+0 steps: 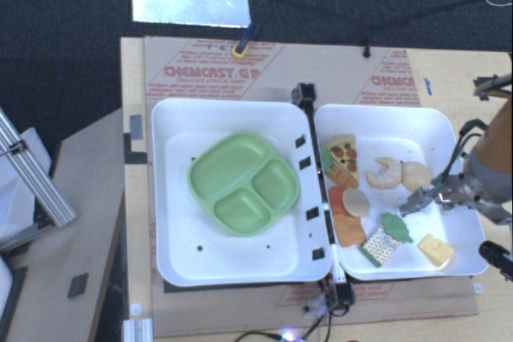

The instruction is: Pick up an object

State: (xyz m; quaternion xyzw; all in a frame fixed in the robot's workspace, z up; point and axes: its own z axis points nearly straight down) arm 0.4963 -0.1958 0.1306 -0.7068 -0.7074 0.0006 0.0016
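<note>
- Looking down at a slant on a worktop (96, 172) that carries two shallow white bins set side by side on a brown sheet (272, 68) printed "CHEMCAST GP" in red, once above each bin.
- Sitting in the left bin (172, 252) is a pale green tray (244, 182) with three compartments, turned at an angle.
- Running between the bins is a dark divider strip (314, 172) with small black clips along it.
- Holding a scatter of toy food, the right bin (385, 118) has, by its left wall, a pizza slice (341, 158) with red dots, and below that a red and cream round piece (351, 202) and an orange piece (349, 230).
- Lying near the bin's middle are a pale curled pastry shape (385, 173) and a tan round piece (415, 172), touching each other.
- Lying toward the front of that bin are a green leafy piece (396, 227), a small patterned packet (378, 247) just beside it, and a yellow cheese wedge (435, 250) further right.
- Reaching in from the right, the grey arm (493, 164) bends low over the right bin, with the gripper (418, 201) pointing left, its tip just below the tan round piece and above the green leafy piece.
- The jaws look drawn close together with nothing seen between them.
</note>
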